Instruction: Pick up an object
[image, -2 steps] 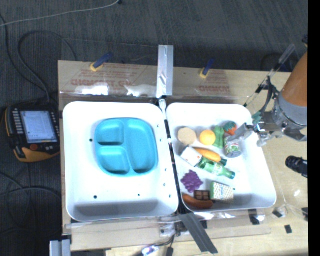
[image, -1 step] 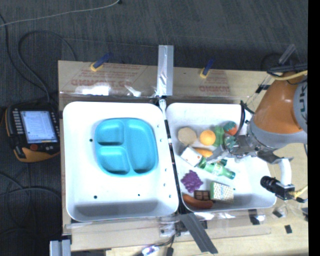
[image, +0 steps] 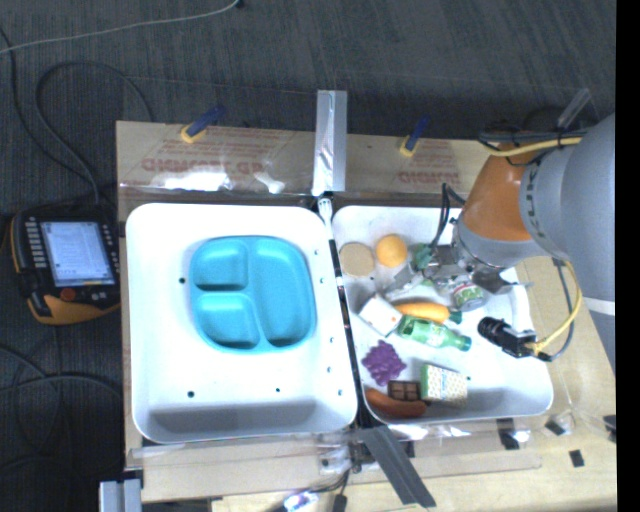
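My gripper (image: 437, 264) hangs low in the upper middle of the right bin (image: 535, 385), under the orange wrist band. It is just right of an orange ball (image: 391, 250) and just above a yellow banana (image: 423, 311). A green bottle (image: 432, 334) lies on its side below the banana. A white block (image: 379, 316), purple grapes (image: 383, 360), a brown chocolate piece (image: 404, 389), a sausage (image: 393, 404) and a green-and-white carton (image: 444, 384) fill the bin's lower half. A small can (image: 467, 295) lies beside the gripper.
The left bin (image: 160, 400) holds a blue compartment tray (image: 250, 292). A tan round lid (image: 354, 258) sits at the right bin's top left. A black cable connector (image: 503, 335) hangs over the bin's right part. A teach pendant (image: 65, 262) lies off the bench at left.
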